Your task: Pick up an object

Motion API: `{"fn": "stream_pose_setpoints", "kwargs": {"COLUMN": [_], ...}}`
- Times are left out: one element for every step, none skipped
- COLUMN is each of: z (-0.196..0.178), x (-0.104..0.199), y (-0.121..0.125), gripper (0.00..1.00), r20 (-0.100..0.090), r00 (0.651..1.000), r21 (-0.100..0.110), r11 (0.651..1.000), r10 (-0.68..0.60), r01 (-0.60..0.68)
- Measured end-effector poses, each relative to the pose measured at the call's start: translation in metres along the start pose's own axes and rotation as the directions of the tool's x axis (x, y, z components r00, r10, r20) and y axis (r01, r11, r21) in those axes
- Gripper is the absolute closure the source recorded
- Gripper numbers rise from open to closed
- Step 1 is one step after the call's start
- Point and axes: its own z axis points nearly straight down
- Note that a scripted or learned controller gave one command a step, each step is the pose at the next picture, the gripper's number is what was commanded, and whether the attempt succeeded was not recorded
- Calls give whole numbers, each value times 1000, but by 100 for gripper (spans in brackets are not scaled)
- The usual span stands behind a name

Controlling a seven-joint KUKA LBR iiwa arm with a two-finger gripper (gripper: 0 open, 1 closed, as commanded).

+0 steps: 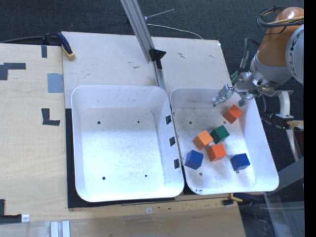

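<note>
Six small blocks lie in the right bin point(261, 147), and none of them carries any label or writing that can be read; no brand name is legible on the arm or on the bins either. One orange block point(232, 114) lies just below the gripper point(231, 97), very near the fingertips but not between them. The two fingers are spread apart, with only the white floor of the bin visible in the gap, so nothing is held. Further down lies a close group: a green block point(220, 133), a light orange block point(202, 139) and a red-orange block point(216, 152), touching or nearly touching. Two blue blocks point(194, 159) point(240, 162) lie near the front wall. The left bin point(79, 102) stands beside it.
</note>
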Motion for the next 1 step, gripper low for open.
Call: {"fn": "stream_pose_setpoints", "kwargs": {"z": [116], "x": [41], "y": [-27], "gripper": [0], "r20": [-3], "r00": [1000], "r21": [7], "r11": [1000], "r10": [0], "r01": [0]}}
